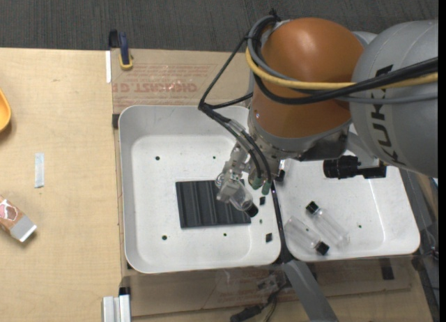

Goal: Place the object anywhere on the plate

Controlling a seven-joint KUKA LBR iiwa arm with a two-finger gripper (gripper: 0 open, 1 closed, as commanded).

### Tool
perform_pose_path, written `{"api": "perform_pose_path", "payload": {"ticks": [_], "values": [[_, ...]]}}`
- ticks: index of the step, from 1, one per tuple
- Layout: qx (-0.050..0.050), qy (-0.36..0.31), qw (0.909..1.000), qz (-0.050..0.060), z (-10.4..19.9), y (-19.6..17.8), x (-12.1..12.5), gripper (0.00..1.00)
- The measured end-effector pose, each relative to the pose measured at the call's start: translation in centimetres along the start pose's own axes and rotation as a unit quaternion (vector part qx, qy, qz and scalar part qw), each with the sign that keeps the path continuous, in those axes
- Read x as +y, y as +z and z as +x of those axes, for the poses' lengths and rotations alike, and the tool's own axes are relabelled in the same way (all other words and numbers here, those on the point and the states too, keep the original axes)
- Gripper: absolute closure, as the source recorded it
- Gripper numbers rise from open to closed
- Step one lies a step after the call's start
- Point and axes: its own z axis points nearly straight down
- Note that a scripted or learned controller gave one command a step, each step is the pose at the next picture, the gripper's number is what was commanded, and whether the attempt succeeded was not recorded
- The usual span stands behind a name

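Observation:
A black ridged plate [206, 204] lies flat in the left bin [139, 174], towards its front right. My gripper [235, 187] reaches down from under the orange wrist and hangs over the plate's right edge. It is shut on a clear vial [237, 196] with a small black cap at its lower right end. The vial sits tilted at the plate's upper right corner, and I cannot tell whether it touches the plate.
The right bin [390, 195] holds two more clear vials with black caps, one [313, 208] near its middle and one [310, 237] nearer the front. Small black bits [268, 238] lie by the left bin's right wall. The arm's bulk covers the bins' back right.

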Motion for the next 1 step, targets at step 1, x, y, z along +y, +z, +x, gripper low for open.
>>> {"api": "perform_pose_path", "payload": {"ticks": [1], "values": [[-0.001, 0.0, 1.0, 0.0, -0.14, -0.85, -0.01, 1.0]]}}
